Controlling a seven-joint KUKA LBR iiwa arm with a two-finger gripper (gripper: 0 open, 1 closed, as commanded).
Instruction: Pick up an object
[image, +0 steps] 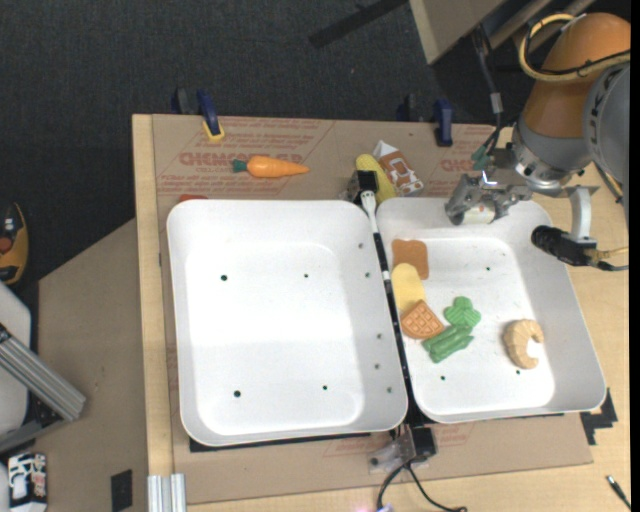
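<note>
Gripper (478, 205) above right bin's (560, 390) far edge, finger state indeterminable. Croissant (523, 342), green toy (452, 328), waffle (421, 321) inside; carrot (270, 167) on counter (300, 140).

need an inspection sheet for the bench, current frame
Surface: cardboard-covered bench bearing a left bin and a right bin, side by side.
Job's things: in the right bin, toast slice, yellow piece, waffle, green pieces, croissant.
Clutter: carrot and small toys on the cardboard behind the bins.
Claw: above the right bin's far rim, nothing seen between its tips.
Cables: black cable at the front edge.
Surroundings: dark carpet; blue clamps on the far edge.
</note>
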